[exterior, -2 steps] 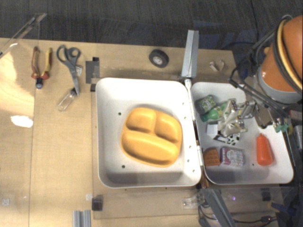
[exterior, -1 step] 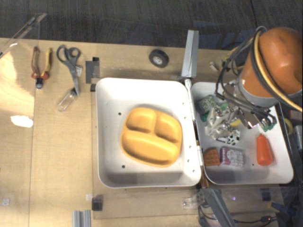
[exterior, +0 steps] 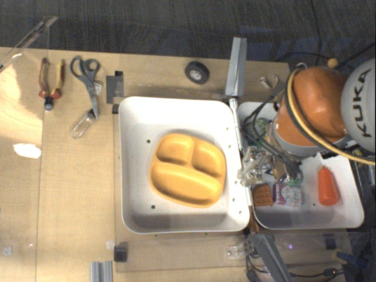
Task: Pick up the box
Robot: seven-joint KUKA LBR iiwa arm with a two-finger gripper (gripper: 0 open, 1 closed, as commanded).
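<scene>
Two white bins side by side on wooden worktop [exterior: 64,216]. Left bin [exterior: 135,157] holds a big yellow lumpy molded piece [exterior: 188,169], roughly centered. Right bin [exterior: 346,213] is mostly covered by the arm [exterior: 311,107], grey with an orange band, coming in from 3 o'clock.

Tool [exterior: 258,169] sits low over the right bin's left edge, by the divider; cannot tell whether it's open or closed, wiring and clutter hide it.

Box [exterior: 288,194], small with purple and white print, lies flat in the right bin at 5 o'clock from the tool, near it, contact unclear. Brown item [exterior: 264,194] just beside the box at its 9 o'clock. Orange object [exterior: 327,187] at the box's 3 o'clock, apart.

Worktop at 10 o'clock: pliers [exterior: 50,82], scissors [exterior: 88,81]. Tape roll [exterior: 197,72] at 12 o'clock of left bin.
</scene>
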